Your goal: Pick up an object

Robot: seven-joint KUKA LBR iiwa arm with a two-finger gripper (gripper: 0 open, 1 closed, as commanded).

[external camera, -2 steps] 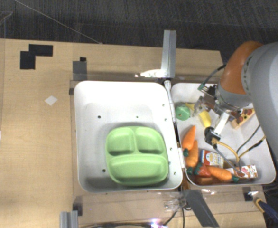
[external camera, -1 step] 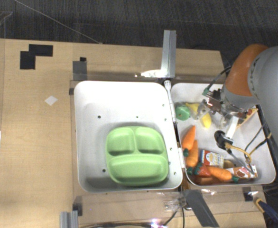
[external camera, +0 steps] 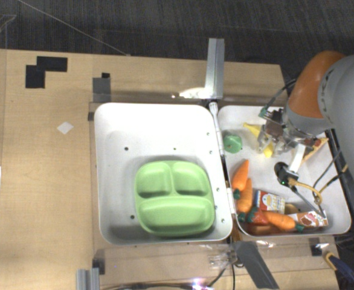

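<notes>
Worktop: pale wood worktop seen from above, with black square marks near its far left corner and a small grey patch further in.
Floor: dark grey carpet runs along the far edge.
Bins: 2 shallow white bins side by side, the left bin and the right bin, parted by a metal rail.
Left bin: holds a green tray with 3 sections, lying flat toward the near side.
Right bin: small items crowd the near left part. 1 carrot lies against the dividing wall, another carrot lies near the front, beside a small packet. A green round piece sits by the wall further back.
Yellow item: a yellow object lies at the far side of the right bin, just beside the hand.
Arm: grey with an orange band, reaching in from the right.
Hand: the hand is low in the right bin; whether its fingers are apart or together cannot be told.
</notes>
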